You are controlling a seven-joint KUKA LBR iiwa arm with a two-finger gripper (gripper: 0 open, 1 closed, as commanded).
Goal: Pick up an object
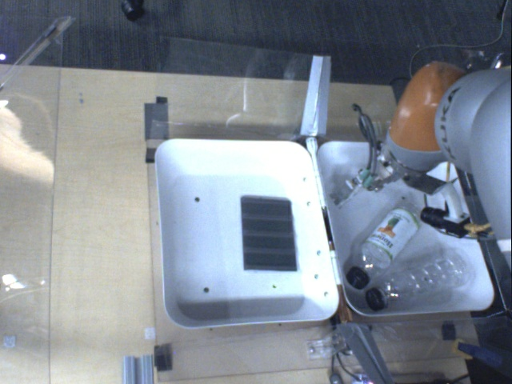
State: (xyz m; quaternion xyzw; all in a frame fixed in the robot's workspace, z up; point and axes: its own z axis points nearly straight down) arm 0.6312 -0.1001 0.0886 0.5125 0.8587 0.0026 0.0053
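The gripper hovers at the right bin's far edge, fingers' state unclear; the labelled plastic bottle looks light, slippery; grasp mid-body.

So there are 2 clear plastic bottles in the right bin, both lying on their sides. The labelled bottle (white label with some orange and green on it) lies on a diagonal, its black cap pointing at the bin's lower left corner. The other clear bottle has a ribbed body, sits just below the first, near the front wall, black cap pointing left.
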